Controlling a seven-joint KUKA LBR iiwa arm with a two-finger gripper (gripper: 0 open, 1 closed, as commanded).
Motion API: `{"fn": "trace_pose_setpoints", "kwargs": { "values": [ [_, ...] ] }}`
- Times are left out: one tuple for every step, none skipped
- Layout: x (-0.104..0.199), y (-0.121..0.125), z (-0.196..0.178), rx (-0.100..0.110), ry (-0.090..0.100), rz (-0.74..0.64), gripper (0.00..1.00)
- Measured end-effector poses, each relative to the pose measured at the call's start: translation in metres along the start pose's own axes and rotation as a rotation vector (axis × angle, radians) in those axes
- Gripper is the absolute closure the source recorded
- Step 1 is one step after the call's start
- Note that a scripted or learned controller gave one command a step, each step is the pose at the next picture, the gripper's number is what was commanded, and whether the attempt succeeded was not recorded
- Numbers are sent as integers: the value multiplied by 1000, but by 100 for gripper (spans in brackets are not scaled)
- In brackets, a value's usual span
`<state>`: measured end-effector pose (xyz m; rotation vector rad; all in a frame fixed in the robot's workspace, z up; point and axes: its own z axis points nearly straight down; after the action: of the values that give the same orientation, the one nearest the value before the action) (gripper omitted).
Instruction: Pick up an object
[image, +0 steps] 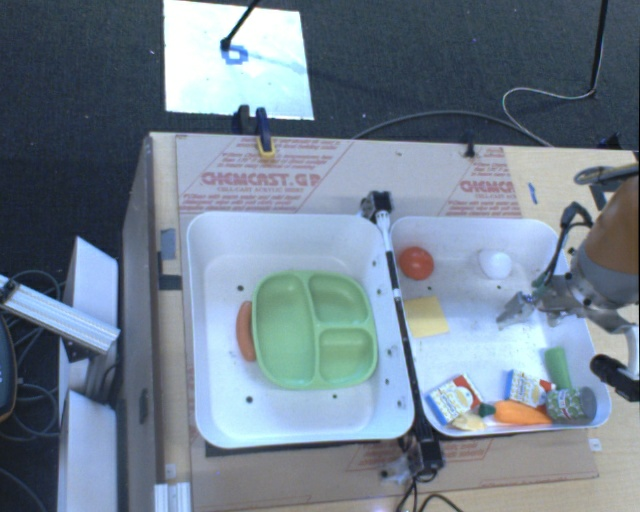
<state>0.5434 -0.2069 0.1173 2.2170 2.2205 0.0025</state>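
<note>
carrot near front, claw above

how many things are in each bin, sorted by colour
Left bin:
green divided plate: 1
orange-red sausage: 1

Right bin:
red-orange ball: 1
white ball: 1
yellow square: 1
green stick: 1
orange carrot: 1
printed packs and can along the near edge: about 3, hard to separate

Total: about 10

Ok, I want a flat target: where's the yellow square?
The flat yellow square lies in the right white bin, near its left wall, just below the round red-orange ball.
</note>
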Motion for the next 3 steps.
{"fn": "trace_pose_setpoints", "kwargs": {
  "values": [
    [0,1,-11,-3,-1,-1,100],
    [0,1,-11,-2,-1,-1,0],
    [0,2,-21,-5,-1,-2,100]
  ]
}}
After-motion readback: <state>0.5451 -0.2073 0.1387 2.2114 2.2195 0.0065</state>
